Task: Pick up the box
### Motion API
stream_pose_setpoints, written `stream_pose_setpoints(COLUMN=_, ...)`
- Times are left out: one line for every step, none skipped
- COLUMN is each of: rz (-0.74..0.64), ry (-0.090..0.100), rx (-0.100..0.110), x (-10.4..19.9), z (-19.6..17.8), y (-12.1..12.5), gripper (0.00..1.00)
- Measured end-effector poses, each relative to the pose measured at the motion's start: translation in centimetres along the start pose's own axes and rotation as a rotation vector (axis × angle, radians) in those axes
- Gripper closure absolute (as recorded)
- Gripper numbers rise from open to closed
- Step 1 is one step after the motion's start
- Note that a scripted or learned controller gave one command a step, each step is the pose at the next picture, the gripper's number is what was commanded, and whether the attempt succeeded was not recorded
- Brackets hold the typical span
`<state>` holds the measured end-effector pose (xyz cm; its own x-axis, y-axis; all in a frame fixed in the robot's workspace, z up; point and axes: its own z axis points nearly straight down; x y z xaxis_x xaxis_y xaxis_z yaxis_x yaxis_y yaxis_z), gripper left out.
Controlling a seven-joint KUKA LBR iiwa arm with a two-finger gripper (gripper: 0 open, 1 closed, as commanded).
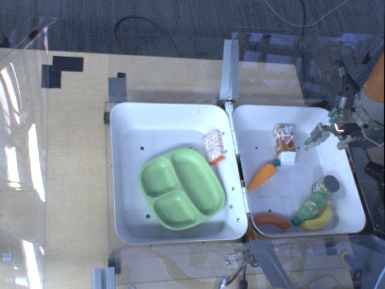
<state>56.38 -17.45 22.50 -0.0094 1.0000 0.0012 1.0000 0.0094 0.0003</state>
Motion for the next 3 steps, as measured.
stream_pose_setpoints(rz=0.12, ry=0.0, rx=-0.002, x=5.6, z=13.1, y=2.7, gripper=0.0)
stream_pose_setpoints(rz=0.083, ry=0.0, rx=-0.002, x=8.6, z=13.4, y=8.6, gripper=0.0)
stream_pose_setpoints(rz=0.074, ry=-0.001, rx=-0.003, x=8.7, z=12.3, y=8.8, gripper=1.0)
